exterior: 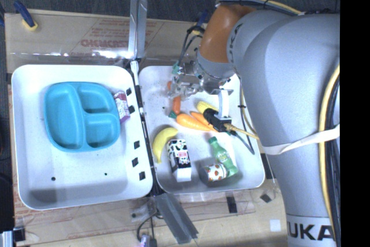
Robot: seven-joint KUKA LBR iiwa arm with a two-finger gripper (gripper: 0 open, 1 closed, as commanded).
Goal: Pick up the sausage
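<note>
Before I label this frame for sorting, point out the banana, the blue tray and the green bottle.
banana (162, 142): camera view, middle of its curved body.
blue tray (60, 121): camera view, large left compartment.
green bottle (223, 157): camera view, on its body.

Left bin (34, 182): 1 blue divided tray (81, 115), small purple packet (122, 106) at its right edge. Right bin (151, 81): banana (162, 142), cow-print milk carton (180, 159) beside it, 2 carrots (193, 121), green bottle (223, 155), round can (213, 173) touching bottle.

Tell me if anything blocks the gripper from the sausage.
Nothing visible does. The gripper sits right by the sausage in the right bin; the carrots lie beside the sausage, not over it.
</note>
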